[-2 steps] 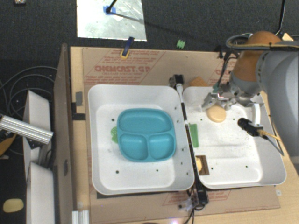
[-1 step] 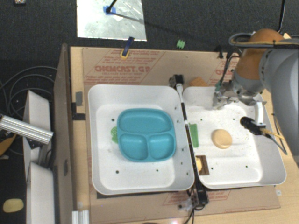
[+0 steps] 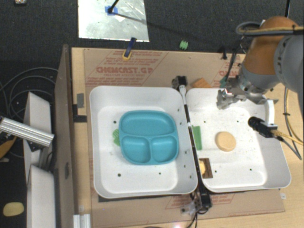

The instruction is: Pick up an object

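A round tan disc [image 3: 225, 141] lies flat near the middle of the right bin [image 3: 266, 172]. A green block [image 3: 196, 137] lies along that bin's left wall. In the left bin [image 3: 102, 175] sits a blue divided plate [image 3: 148, 136], with a small green piece [image 3: 115, 137] showing at its left edge. My gripper [image 3: 224, 99] hangs over the far part of the right bin, above and beyond the tan disc, with nothing seen in it. Its fingers are too small and dark to read.
An orange-tan piece [image 3: 201, 83] lies just outside the far rim of the right bin. A brown item [image 3: 204, 167] sits at the divider between the bins near the front. Cables [image 3: 28, 80] and a metal bar [image 3: 26, 131] lie left of the bench.
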### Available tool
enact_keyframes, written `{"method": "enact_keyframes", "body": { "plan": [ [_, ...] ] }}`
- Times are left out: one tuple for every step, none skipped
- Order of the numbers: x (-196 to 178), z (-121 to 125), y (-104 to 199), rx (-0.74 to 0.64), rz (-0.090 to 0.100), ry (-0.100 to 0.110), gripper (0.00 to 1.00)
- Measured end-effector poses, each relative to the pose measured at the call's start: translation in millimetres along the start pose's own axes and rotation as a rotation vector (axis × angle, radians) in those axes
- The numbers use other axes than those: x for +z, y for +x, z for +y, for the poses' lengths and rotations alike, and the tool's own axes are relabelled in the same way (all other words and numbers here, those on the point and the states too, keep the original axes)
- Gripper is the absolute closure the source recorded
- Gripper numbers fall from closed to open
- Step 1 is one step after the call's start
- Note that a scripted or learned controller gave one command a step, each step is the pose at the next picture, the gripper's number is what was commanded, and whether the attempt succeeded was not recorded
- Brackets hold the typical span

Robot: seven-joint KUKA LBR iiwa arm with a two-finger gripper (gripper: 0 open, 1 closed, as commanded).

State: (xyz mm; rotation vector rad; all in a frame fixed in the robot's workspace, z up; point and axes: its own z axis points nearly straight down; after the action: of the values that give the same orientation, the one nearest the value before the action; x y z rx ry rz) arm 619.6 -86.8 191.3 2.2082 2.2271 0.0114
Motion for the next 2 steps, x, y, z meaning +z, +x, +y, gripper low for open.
{"method": "enact_keyframes", "body": {
  "plan": [
    [6.0,-0.9,-2.7,0.004,-0.001,0.006,0.0],
    [10.6,-46.2,-25.9,0.01,-0.002,0.011,0.0]
  ]
}}
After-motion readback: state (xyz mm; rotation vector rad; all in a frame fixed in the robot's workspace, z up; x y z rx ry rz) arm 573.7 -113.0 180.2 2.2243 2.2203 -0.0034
